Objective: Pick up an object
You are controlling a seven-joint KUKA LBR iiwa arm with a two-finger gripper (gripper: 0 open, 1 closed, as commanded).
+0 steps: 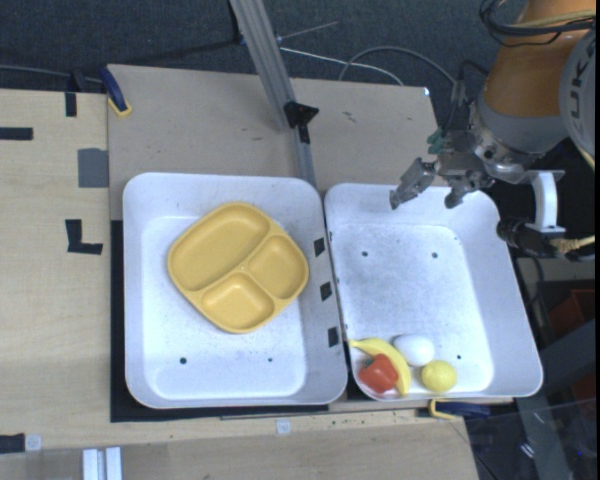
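The hand (pixel 428 190) hangs over the far edge of the right bin (pixel 500 298), its two fingers spread wide with nothing between them. One fingertip (pixel 398 200) points down toward the bin's far left corner, the other sits further right, above the far rim. The grey arm (pixel 530 78) with its orange band comes in from the bench's far right corner.

The right bin holds a small cluster of objects, all gathered at its near edge, well apart from the hand. A banana (pixel 380 349) curves along the near left corner, with a red piece (pixel 379 373) touching its inner side. A white egg (pixel 414 349) lies just beside the banana on the right, and a lemon (pixel 439 376) sits just beside the egg, nearer the bin's near rim. The rest of the bin floor shows speckled grey wear.

The left bin (pixel 140 268) carries a yellow tray (pixel 238 266) with three compartments, lying flat and turned at a slant, toward the far half of the bin. The two bins touch along their inner sides, near the middle of the bench (pixel 200 118).

A grey metal pole (pixel 265 53) rises from the far edge of the bench, between the two bins, and leans away to the left. Black tape marks (pixel 80 236) lie on the bench's left side.
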